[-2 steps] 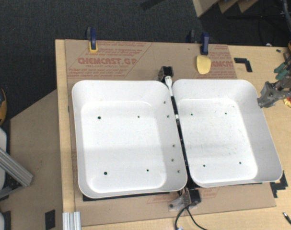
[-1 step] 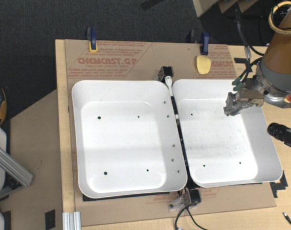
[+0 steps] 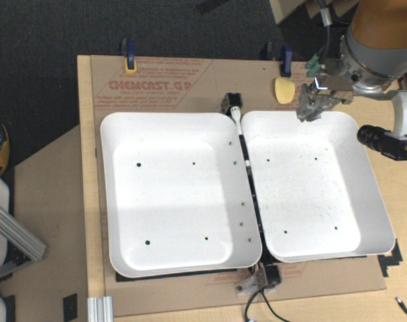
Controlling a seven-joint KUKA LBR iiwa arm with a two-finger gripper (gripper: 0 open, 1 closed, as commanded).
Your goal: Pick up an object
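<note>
Camera view, from above at a slant. Two shallow white plastic bins, left [image 3: 169, 193] and right [image 3: 317, 186], lie side by side on a brown cardboard sheet [image 3: 156, 86] printed with red lettering. A small pale-yellow rounded object [image 3: 284, 90] rests on the cardboard just beyond the right bin's far rim. The grey metal two-finger gripper [image 3: 309, 113] hangs over that rim, just beside the yellow object; whether its claw is wide or narrow cannot be told.

a brown bench board [image 3: 156, 86] bears two white bins [image 3: 176, 186] side by side — a yellow object [image 3: 284, 90] behind them.
</note>
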